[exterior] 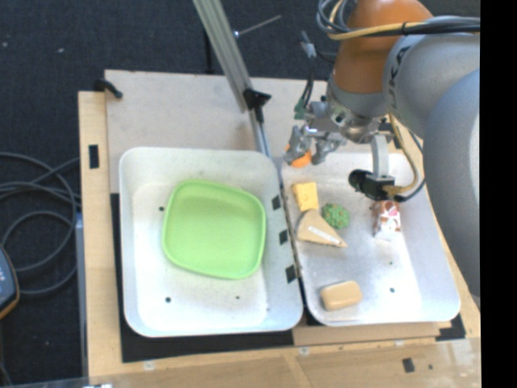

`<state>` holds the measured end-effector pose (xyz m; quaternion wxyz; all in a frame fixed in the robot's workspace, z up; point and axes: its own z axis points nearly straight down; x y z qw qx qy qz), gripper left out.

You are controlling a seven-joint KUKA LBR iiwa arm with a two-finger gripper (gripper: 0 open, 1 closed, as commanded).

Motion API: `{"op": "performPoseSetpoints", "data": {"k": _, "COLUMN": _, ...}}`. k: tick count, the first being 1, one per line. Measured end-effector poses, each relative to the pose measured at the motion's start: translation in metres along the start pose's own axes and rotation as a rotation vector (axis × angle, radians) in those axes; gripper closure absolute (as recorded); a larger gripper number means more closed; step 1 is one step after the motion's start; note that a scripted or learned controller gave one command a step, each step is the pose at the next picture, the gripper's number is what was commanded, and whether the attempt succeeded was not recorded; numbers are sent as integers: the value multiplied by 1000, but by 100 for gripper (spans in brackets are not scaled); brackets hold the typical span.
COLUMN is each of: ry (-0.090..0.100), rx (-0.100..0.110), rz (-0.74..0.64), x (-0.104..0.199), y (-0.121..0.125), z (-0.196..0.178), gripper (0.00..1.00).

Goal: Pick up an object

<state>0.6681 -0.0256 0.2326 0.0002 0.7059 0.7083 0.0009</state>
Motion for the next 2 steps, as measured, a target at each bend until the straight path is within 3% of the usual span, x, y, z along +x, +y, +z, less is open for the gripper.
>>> {"op": "performPoseSetpoints", "data": {"k": 2, "ry": 0, "rx": 1, "rz": 0, "x": 109, "y": -2, "z": 8, "gripper": 100}}
